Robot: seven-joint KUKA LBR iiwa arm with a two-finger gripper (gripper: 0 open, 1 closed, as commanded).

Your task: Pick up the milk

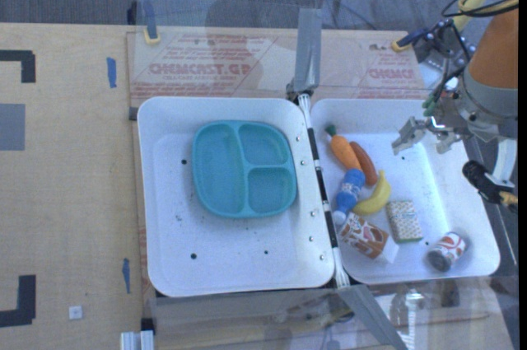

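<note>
Near the right bin's front-left corner the milk carton lies tipped beside the banana, light, stiff and boxy, best pinched across its flat sides, while the pincer hovers wide and empty.

arm: grey, orange band | end effector: grey metal fingers | cables: black, yellow loops

The red-and-white milk carton lies at the right white bin's near-left corner, hemmed by the blue bottle and yellow banana on its far side and the speckled sponge block on its right. Bare bin floor lies far right.
</note>
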